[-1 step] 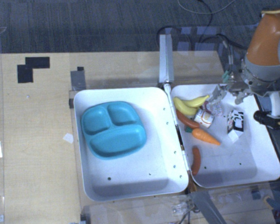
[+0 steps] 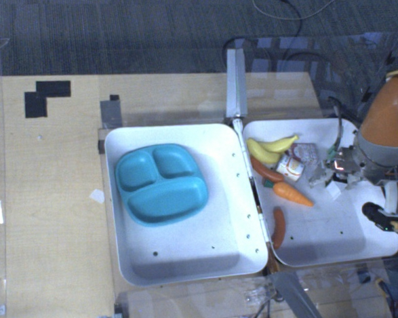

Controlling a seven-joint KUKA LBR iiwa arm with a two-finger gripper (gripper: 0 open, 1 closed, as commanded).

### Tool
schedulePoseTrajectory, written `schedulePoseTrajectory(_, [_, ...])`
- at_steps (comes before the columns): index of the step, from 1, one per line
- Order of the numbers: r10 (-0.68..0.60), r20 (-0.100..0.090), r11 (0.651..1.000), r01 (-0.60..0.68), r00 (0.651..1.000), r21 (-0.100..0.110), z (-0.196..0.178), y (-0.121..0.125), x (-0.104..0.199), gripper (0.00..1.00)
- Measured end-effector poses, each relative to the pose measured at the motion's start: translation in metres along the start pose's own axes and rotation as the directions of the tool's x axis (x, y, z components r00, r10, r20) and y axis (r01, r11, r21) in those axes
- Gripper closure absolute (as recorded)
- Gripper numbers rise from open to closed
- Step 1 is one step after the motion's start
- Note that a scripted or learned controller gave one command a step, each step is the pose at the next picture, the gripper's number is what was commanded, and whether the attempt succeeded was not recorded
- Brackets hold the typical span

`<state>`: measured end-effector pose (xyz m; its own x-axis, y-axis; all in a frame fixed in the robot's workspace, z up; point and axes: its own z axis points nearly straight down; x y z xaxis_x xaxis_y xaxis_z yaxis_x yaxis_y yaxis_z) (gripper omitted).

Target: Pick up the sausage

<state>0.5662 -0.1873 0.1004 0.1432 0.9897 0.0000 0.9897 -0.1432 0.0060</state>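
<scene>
- Camera view, nearest item: the sausage (image 2: pixel 278 227), reddish-brown, lying lengthwise on the floor of the right bin (image 2: pixel 340 237) tight against its left wall, toward the front edge. Nothing touches it.
- Next back: a carrot (image 2: pixel 293 194), orange, lying at a slant just beyond the sausage's far end, apart from it.
- A second reddish sausage-like piece (image 2: pixel 266 171) (partly under other items) lies diagonally between the carrot and the banana.
- A small jar or can (image 2: pixel 291 167) with a white and orange label, tipped on its side beside that piece.
- A crumpled clear wrapper (image 2: pixel 310 159) to the right of the can.
- A banana (image 2: pixel 271 148), yellow, curved, at the bin's far left corner.
- My gripper (image 2: pixel 342 168), over the right bin's middle right, well apart from the sausage; I cannot tell how it is set (too dark and small).
- My arm (image 2: pixel 387 125), orange band, entering from the right.
- The left bin (image 2: pixel 185 258), holding a blue divided tray (image 2: pixel 161 183) with three compartments, toward its far left.
</scene>
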Motion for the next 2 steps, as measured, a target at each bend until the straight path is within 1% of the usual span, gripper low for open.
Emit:
schedulePoseTrajectory(1, [-0.055, 0.002, 0.998, 0.055, 0.999, -0.005, 0.011, -0.074, -0.022, 0.0])
schedulePoseTrajectory(2, [-0.28, 0.002, 0.96, 0.28, 0.96, -0.002, -0.107, -0.064, -0.021, 0.0])
